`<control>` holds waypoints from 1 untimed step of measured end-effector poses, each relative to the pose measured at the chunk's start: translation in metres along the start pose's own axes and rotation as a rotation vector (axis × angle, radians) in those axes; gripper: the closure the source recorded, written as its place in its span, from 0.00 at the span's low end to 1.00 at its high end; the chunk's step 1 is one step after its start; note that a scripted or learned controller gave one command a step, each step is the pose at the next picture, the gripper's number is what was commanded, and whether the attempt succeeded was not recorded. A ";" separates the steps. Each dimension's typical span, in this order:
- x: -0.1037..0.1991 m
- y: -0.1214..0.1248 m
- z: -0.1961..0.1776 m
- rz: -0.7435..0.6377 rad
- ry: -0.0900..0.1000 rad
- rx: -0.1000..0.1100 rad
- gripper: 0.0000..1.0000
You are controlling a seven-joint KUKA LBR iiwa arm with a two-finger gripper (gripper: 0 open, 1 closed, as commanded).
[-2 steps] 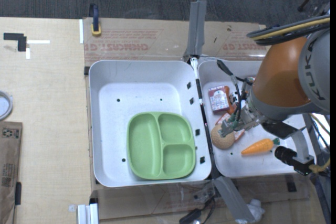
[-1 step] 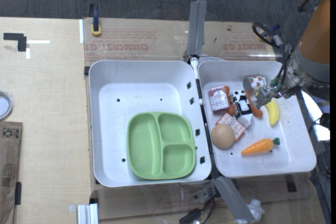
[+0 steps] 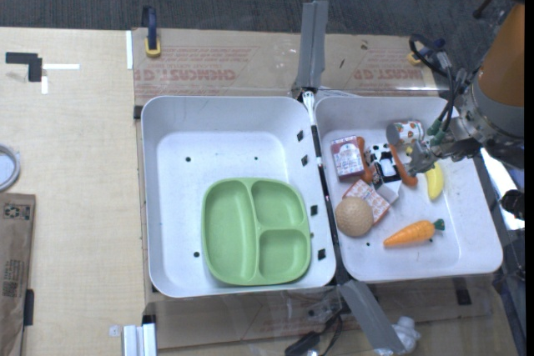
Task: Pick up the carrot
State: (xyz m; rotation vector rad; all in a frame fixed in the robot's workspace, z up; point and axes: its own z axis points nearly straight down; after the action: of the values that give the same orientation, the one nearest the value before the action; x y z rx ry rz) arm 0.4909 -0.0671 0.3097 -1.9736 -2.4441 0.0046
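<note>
You see two shallow white plastic bins side by side on the bench. The left white bin (image 3: pixel 167 179) carries a light green plastic plate with three compartments (image 3: pixel 256 231), lying near its front right corner. The right white bin (image 3: pixel 467 250) carries several small things. The grey arm with the orange band (image 3: pixel 505 79) comes in from the right, and its two-finger gripper (image 3: pixel 420 152) is low over the far middle part of the right bin, among a group of small packets; I cannot tell if the claw is apart or together. A round tan ball (image 3: pixel 354 217) lies near the left wall of this bin. The orange toy carrot with a green top (image 3: pixel 412 233) lies just beside the ball, on the front part of the bin floor. Its long axis goes almost left to right, the green end pointing right and a little away from you, the narrow tip toward the ball. A small yellow banana-shaped toy (image 3: pixel 434 182) lies behind the carrot, near the gripper.
</note>
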 end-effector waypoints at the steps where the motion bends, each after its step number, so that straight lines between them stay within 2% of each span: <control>1: -0.049 -0.020 0.088 -0.310 0.002 0.000 1.00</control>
State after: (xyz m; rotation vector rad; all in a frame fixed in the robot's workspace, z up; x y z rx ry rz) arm 0.4815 -0.1195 0.2217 -1.5719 -2.7173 0.0030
